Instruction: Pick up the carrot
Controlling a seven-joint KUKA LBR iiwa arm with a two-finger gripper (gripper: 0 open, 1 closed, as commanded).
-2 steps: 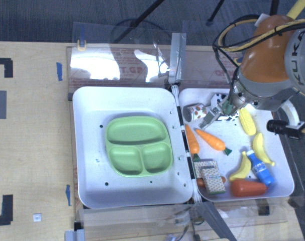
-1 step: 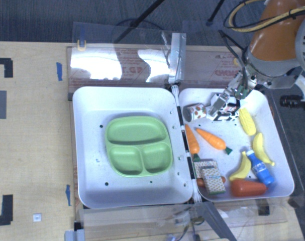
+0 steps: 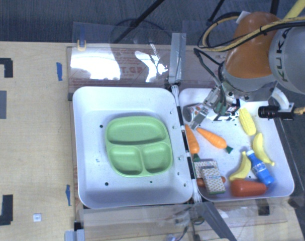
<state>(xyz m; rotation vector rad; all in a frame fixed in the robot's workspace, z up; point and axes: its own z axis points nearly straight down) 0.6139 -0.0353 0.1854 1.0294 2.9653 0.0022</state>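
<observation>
Gripper (image 3: pixel 198 115) hovered just above carrot (image 3: pixel 212 137), grip state unclear. Best: descend, straddle its middle crosswise, avoid second carrot (image 3: pixel 192 140).

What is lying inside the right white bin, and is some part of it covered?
The right bin holds two carrots, corn, two bananas, a blue bottle, a red sausage and a small box. The gripper and arm cover its upper part.
</observation>
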